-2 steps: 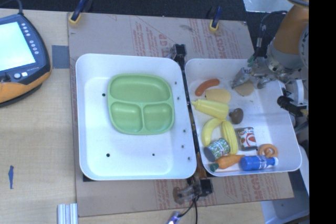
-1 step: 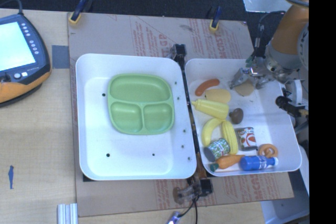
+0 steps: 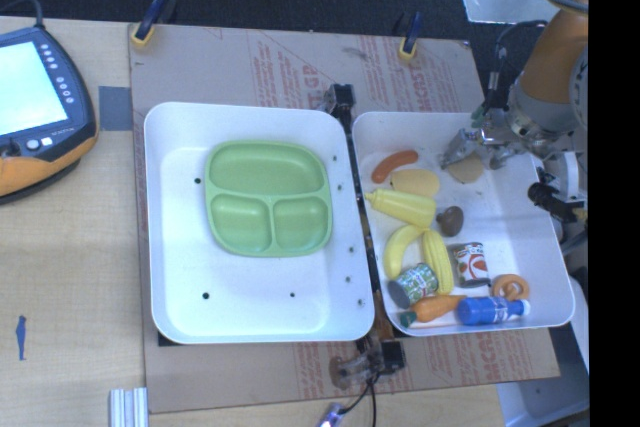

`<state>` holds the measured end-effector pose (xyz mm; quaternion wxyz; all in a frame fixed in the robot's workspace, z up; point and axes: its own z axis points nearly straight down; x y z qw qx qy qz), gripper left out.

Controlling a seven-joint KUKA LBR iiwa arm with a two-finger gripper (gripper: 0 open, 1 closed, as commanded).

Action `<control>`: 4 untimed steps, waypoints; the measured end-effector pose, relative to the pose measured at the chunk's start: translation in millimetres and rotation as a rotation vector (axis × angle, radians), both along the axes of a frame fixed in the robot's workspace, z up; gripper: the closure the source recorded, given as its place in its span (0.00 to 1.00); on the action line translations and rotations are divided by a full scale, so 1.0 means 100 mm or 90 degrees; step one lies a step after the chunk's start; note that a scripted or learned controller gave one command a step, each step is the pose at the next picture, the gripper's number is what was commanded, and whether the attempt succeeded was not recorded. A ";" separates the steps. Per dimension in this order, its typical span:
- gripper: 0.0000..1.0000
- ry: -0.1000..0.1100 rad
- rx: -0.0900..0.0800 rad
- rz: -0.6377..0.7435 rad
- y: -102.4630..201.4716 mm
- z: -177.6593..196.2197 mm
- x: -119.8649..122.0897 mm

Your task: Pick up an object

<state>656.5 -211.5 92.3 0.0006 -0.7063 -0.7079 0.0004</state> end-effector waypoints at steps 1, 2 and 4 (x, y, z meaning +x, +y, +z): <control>0.00 0.000 0.000 0.001 0.00 0.00 0.00; 0.00 0.000 0.000 0.001 0.00 0.00 0.00; 0.00 0.002 0.000 0.002 0.29 0.00 0.00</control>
